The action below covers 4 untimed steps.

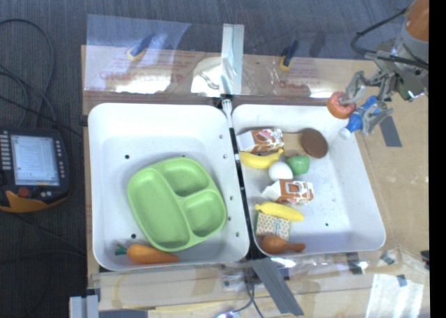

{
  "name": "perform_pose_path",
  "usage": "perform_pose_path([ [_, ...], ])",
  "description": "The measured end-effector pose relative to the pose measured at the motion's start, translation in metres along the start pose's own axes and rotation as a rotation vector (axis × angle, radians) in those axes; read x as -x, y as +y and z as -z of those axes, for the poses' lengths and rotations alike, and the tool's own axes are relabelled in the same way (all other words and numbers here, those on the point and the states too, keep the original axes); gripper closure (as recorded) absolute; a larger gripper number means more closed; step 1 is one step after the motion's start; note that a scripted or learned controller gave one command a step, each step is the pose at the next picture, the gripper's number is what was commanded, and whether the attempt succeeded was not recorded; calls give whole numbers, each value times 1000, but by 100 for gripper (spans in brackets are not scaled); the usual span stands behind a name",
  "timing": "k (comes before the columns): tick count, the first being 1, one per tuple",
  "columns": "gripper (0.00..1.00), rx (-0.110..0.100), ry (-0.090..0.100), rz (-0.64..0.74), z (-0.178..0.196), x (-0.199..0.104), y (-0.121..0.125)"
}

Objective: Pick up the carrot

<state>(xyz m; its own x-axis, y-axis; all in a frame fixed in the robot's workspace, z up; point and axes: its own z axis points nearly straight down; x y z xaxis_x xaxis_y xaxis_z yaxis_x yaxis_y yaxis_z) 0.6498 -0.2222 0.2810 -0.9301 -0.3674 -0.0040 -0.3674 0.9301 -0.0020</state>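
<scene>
The carrot (145, 254) lies in the left bin (111, 128), tucked along its near wall just below the green divided plate (177, 203). Its thick orange body shows plainly, but the stalk end toward the left is dark and small, hard to read, and the plate's rim seems to overlap the carrot's upper edge a little.

The gripper (371, 104) is well away from that plate, up beyond the far right corner of the right bin (362, 191), over bare bench. Its metal linkage is a tangle from here, and whether the fingers are spread or closed I cannot tell. Just left of it sits a reddish round thing (341, 104), and a small blue and white piece (355, 122) lies below; whether either touches the gripper is not clear. The arm (417, 24) is cut off at the right edge, only a bit of orange and grey showing.

To the right of the plate, across the dividing wall, the right bin holds a crowded pile: two bananas (261, 160), a white egg (281, 171), a green round item (299, 164), a brown disc (314, 143), two small printed cartons (295, 190), and a brownish piece (280, 244) at the near wall that is partly hidden by the rim. The items overlap, so their outlines are hard to separate.

Far left of the plate, off the bench, a control pendant (32, 164) is cropped by the edge.
</scene>
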Motion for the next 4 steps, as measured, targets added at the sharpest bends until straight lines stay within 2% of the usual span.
perform_pose_path([
  [1,100,0,-3,313,22,20,-6],
  [2,100,1,-3,625,37,34,30],
  [3,100,-7,-9,818,155,16,110],
  [4,100,12,2,933,76,44,88],
])
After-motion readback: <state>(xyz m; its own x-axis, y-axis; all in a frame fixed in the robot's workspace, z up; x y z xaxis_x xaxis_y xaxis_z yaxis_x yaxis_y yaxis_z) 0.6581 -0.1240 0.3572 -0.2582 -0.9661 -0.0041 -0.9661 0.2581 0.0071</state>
